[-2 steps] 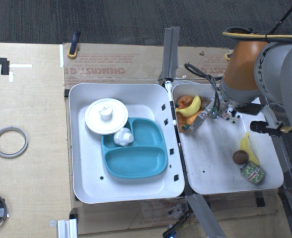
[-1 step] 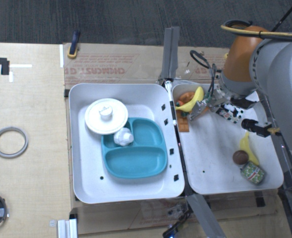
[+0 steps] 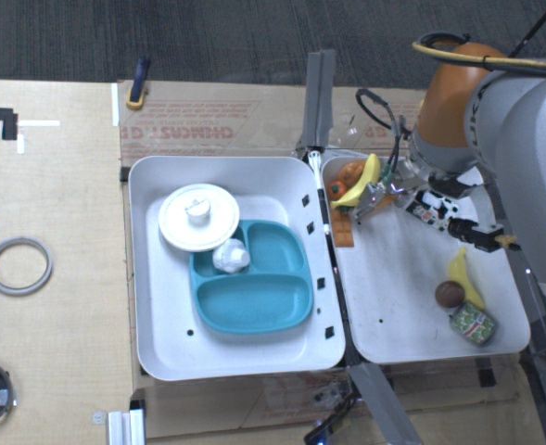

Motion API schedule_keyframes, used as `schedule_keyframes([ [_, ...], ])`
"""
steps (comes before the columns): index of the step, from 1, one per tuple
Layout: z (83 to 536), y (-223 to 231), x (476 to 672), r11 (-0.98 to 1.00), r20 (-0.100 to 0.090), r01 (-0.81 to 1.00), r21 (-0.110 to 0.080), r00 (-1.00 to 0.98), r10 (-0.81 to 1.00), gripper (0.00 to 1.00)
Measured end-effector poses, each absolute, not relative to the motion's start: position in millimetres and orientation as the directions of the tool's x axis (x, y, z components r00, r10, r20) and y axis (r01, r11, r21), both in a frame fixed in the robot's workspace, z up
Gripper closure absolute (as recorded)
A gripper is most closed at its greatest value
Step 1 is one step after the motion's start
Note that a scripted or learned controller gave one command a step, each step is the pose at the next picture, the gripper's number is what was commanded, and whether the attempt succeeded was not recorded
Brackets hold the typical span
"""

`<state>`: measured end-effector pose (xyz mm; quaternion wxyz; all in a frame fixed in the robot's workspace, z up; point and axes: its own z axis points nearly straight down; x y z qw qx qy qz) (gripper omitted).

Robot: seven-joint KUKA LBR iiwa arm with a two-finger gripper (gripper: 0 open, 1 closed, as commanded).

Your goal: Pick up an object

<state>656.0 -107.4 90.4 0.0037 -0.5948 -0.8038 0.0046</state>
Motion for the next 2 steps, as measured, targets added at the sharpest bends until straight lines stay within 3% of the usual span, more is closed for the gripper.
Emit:
schedule_keyframes([
  [1,91,-152,560.3,0.193,-0.001,0.981,-0.002,-0.193,0.981,0.00],
  [2,92,-122,585.3,0.144,-0.001,0.990,0.000,-0.144,0.990,0.00],
])
